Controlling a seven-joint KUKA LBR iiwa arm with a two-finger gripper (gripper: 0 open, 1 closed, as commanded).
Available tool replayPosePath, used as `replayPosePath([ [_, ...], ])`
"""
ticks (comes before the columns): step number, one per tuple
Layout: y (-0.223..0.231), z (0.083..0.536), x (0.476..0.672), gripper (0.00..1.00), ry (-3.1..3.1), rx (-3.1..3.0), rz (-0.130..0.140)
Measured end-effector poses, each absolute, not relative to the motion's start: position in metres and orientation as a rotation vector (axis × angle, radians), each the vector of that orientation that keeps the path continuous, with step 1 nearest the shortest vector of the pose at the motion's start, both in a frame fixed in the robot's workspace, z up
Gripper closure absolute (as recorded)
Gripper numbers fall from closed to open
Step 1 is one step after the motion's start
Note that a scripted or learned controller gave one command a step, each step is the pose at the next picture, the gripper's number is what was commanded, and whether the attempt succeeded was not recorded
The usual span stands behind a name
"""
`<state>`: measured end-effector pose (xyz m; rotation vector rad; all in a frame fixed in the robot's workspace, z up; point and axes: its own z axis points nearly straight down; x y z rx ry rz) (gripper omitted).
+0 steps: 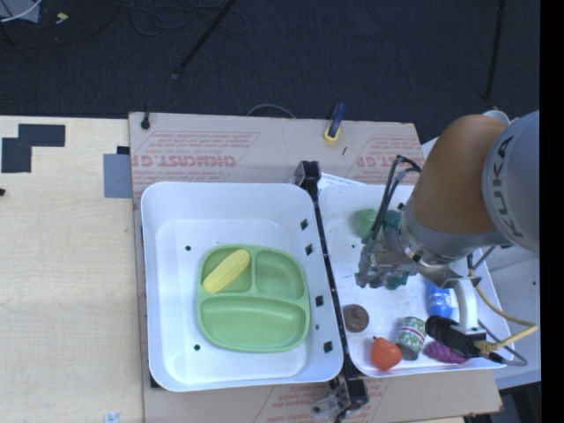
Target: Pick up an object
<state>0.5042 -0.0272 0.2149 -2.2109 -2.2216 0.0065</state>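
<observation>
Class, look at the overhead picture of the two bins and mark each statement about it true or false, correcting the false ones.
1. The corn cob lies on the green divided plate. True.
2. The green plate is in the right bin. False: it is in the left bin.
3. The gripper is over the right bin. True.
4. The red tomato lies beside the corn. False: it lies in the right bin, near its front edge.
5. The brown disc lies in the right bin. True.

even, bright overhead light, soft shadows, mild blur, dark upper background
</observation>
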Motion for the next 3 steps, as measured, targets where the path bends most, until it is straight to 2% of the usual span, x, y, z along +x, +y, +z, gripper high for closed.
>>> replayPosePath([
  [2, 0.073, 0.234, 0.511, 1.00, -2.224, -2.210, 0.007],
  [3, 0.090, 0.226, 0.499, 1.00, -2.220, -2.215, 0.011],
])
